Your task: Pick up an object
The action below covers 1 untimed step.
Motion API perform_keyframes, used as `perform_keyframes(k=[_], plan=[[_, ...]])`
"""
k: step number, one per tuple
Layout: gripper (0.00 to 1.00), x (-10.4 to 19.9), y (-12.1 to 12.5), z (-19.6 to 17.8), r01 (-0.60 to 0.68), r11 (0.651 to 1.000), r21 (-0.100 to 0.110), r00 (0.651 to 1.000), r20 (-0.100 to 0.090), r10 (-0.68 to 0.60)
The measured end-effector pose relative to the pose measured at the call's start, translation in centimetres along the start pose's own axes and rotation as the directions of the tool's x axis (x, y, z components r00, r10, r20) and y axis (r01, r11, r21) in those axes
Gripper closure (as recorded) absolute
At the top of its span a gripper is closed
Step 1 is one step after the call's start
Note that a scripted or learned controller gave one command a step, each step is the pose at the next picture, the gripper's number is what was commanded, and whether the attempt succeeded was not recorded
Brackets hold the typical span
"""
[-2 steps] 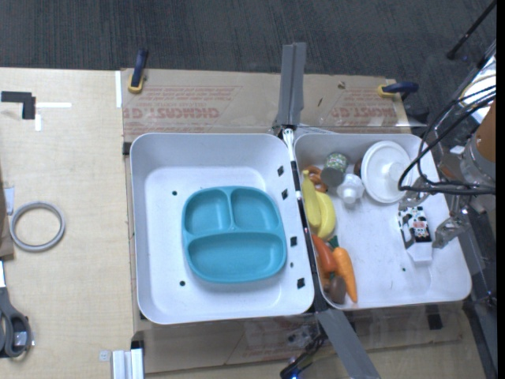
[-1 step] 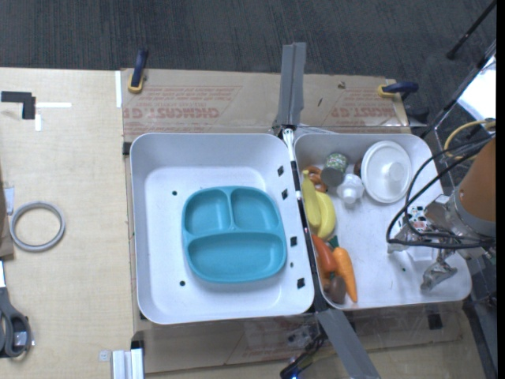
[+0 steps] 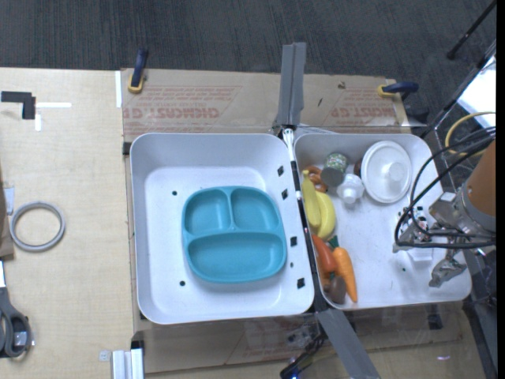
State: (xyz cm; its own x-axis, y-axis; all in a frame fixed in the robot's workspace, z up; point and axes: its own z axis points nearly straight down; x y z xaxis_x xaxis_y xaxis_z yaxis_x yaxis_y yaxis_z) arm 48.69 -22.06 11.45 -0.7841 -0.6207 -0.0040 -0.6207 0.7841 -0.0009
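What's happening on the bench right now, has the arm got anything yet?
Nothing is visibly held. The grey arm's pincer sits at the right edge of the right-hand white bin, over bare bin floor. The objects lie apart from it: a yellow toy banana and an orange toy carrot along the bin's left wall, and a round white bowl near its top. The left-hand white bin holds a blue divided plastic plate, untouched.
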Motion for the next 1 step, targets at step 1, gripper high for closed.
perform_keyframes(k=[1], plan=[[0.0, -0.12, -0.06, 2.28, -0.007, 1.0, -0.002, 1.0, -0.001, 0.007]])
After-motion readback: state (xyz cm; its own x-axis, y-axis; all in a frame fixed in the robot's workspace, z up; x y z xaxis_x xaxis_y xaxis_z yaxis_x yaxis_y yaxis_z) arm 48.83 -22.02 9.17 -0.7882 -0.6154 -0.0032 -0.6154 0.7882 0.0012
